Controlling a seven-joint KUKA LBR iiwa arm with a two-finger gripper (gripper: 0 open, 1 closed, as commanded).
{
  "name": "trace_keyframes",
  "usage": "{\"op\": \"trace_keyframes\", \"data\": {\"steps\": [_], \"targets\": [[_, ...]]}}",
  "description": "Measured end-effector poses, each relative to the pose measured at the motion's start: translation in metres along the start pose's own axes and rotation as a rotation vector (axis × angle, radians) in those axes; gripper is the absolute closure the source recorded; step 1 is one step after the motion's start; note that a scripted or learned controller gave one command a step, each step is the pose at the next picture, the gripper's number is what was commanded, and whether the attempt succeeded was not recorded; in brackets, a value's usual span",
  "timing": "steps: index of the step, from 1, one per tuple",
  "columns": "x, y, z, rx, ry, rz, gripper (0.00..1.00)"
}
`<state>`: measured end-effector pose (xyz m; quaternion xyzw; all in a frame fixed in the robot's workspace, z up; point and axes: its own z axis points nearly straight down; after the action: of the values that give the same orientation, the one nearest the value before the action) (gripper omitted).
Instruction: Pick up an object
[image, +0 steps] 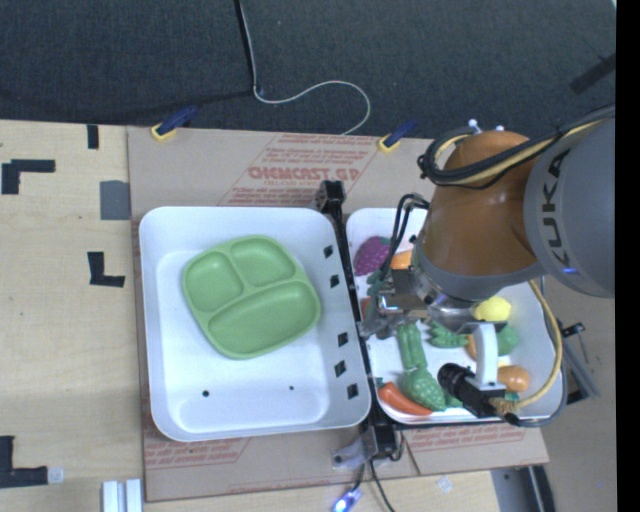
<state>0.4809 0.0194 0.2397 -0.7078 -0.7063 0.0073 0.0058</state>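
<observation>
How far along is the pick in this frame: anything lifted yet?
Done: the arm's wrist is down over the right bin, above the toy food. In hand: nothing visibly; the green vegetable and orange carrot lie in the bin. Left: grasp and lift. The green plate sits in the left bin.

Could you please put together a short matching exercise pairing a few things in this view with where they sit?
Things:
1. green plate
2. purple toy
3. orange carrot
4. white cable

Places:
A. near corner of the right bin
B. on the dark surface behind the bench
C. in the left bin
D. far corner of the right bin, next to the divider

Pairs: 1-C, 2-D, 3-A, 4-B
</observation>
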Motion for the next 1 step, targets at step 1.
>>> {"op": "trace_keyframes", "data": {"steps": [1], "targets": [[0.0368,0.0012,-0.1172,-0.028,0.004,-0.008,1.0]]}}
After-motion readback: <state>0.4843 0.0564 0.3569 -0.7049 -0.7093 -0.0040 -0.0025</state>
